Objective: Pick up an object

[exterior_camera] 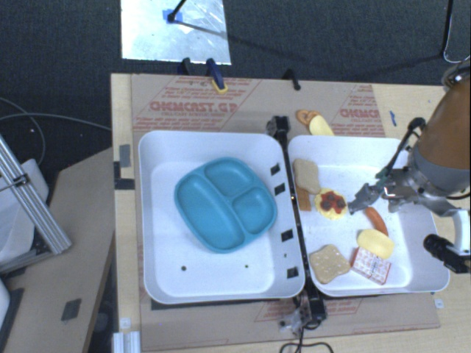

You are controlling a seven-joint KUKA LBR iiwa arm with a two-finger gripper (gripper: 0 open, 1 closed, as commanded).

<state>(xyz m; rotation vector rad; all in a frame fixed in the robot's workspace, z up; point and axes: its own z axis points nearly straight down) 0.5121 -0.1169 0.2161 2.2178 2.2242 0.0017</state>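
The right bin holds several toy foods. A small round pizza piece with red topping lies near its left side, and my gripper hangs just to its right, low over the bin. Right below the gripper lies a red sausage. A yellow wedge, a tan cracker and a red and white packet sit toward the bin's front. At the back left are a bread slice and a brown strip. I see nothing held.
The left bin bears a blue divided plate. A yellow piece and a brown cookie lie on the cardboard behind the right bin. The arm's grey and orange body overhangs the right bin's right side.
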